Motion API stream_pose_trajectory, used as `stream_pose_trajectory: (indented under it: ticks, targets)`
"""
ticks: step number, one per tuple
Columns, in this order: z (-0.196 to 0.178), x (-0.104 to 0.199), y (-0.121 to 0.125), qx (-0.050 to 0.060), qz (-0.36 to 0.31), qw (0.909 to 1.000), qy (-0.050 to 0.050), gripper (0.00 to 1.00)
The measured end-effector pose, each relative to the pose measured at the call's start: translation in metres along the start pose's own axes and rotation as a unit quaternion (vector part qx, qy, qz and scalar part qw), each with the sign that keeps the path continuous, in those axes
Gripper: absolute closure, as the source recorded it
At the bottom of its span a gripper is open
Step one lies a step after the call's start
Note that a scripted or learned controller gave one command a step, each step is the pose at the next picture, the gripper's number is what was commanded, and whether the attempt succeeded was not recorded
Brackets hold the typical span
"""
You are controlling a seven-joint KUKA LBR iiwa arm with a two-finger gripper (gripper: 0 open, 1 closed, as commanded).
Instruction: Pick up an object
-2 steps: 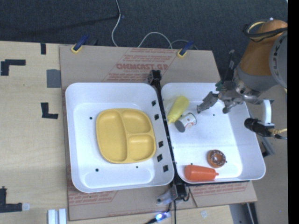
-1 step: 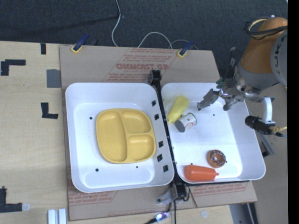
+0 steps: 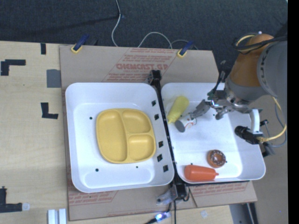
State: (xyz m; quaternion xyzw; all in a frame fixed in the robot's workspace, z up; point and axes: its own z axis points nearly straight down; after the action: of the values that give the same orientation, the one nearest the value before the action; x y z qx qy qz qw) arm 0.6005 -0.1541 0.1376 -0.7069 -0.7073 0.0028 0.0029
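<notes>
Two white bins [image 3: 74, 125] are seen on the surface; tool [image 3: 198, 113] is held half open, gripping nothing, near the right bin's back-left corner

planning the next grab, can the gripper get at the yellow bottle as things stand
Probably yes. The gripper sits low in the right bin, just beside the yellow bottle, and nothing lies between them.

Dark blue carpet [image 3: 56, 8] seen at far side. Pale wooden tabletop [image 3: 28, 139] marked with black tape. Cardboard sheet [image 3: 140, 66] laid under bins.
</notes>
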Motion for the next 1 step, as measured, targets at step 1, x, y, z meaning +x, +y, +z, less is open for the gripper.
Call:
stream_pose_trajectory:
  ticks: [1]
  targets:
    - [0.0240, 0.0023, 0.0092, -0.017, -0.002, 0.9999, -0.001, 0.00]
